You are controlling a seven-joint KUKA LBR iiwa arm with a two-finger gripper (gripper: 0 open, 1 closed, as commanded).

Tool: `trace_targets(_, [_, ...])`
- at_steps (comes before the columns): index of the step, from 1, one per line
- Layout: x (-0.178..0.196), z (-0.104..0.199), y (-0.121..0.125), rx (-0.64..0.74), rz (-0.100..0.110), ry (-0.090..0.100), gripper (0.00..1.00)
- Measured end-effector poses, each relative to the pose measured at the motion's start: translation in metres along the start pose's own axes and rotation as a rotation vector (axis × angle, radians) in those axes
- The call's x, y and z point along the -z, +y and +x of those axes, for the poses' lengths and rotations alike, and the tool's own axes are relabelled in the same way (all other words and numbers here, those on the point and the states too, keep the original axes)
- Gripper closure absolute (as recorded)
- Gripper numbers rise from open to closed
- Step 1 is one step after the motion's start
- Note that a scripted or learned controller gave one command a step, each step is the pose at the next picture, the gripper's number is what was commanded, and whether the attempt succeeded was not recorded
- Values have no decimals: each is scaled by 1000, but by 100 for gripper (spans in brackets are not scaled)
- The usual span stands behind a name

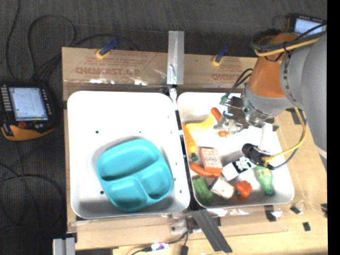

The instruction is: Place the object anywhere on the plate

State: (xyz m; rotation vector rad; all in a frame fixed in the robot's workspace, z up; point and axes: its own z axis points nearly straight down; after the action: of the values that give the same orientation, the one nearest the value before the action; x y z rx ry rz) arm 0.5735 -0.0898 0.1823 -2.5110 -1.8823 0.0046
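Observation:
A light blue divided plate [134,174] lies in the left bin [85,110], towards its front. My gripper [229,123] hangs low over the back of the right bin [284,187]. A small red-orange piece [215,113] lies just to its left, and another small orange bit [222,134] sits right under it. Whether anything is held is hidden by the wrist.
The right bin holds several toy foods: a yellow piece [199,126], an orange stick [188,139], a pink box [209,157], a carrot [204,169], a green vegetable [202,189], a red tomato [243,189] and a green bottle [264,178]. A metal divider [176,62] stands behind the bins.

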Motion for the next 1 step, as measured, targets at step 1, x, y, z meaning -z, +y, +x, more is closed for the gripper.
trace_targets(1, [0, 68, -31, 410, -1, -1, 100])
